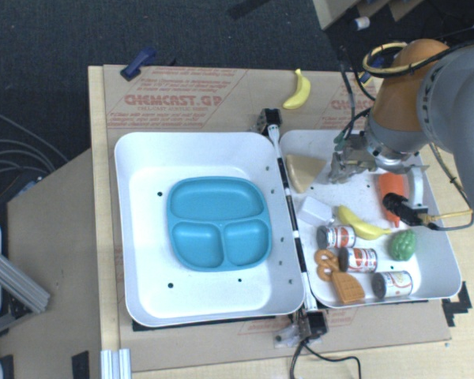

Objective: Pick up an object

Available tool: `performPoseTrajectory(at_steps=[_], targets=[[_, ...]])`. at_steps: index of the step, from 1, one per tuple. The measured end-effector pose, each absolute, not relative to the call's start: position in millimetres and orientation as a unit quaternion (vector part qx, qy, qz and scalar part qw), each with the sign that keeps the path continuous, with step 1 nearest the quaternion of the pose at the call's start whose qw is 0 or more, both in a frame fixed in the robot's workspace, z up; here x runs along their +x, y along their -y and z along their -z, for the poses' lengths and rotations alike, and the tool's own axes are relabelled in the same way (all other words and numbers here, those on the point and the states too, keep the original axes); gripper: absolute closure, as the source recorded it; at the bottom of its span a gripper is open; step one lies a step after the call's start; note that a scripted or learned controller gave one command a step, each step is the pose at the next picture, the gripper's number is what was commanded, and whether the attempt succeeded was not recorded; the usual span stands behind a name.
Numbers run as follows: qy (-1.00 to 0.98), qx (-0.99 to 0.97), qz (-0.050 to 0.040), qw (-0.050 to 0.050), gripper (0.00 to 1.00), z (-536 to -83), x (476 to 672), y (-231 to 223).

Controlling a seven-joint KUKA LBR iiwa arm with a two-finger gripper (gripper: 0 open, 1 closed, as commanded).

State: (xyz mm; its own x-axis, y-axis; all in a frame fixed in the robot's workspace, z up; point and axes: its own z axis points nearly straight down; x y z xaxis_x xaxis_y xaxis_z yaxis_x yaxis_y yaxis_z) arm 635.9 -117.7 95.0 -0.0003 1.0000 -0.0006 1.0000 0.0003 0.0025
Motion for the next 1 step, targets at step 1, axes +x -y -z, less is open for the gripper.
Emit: performPoseTrajectory(at_steps=[1], targets=[[-0.707,0.707,-0.0006,0.001,0.0,-94.8,635.8,117.7]])
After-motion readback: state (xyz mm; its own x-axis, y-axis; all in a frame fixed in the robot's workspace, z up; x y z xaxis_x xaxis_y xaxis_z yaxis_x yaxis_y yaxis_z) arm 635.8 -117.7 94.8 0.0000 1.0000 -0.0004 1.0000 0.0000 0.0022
